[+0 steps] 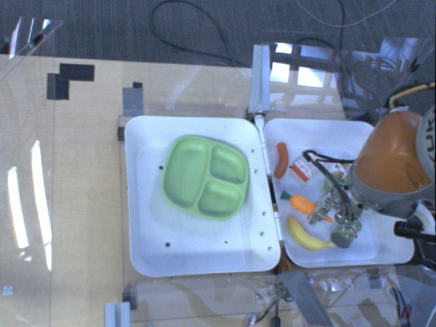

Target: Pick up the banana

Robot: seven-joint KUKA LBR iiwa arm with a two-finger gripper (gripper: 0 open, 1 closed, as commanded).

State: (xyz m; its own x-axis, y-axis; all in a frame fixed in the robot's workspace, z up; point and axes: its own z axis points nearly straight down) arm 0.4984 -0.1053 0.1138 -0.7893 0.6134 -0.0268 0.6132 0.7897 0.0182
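The banana (308, 235) lies low in the right bin (364, 253), lower right of the frame, just below the carrot (302, 204); my jaws hang beside it, apart or together I cannot tell. I should close across its middle, clear of the carrot. One banana, one carrot, one sausage (281, 160), one green tray (206, 177).

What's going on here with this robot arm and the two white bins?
The arm reaches over the right bin, with its gripper low, close to the carrot and the banana. The banana lies on the bin floor, not yet lifted. A sausage lies farther back in that bin, and a green divided plate sits in the left bin.
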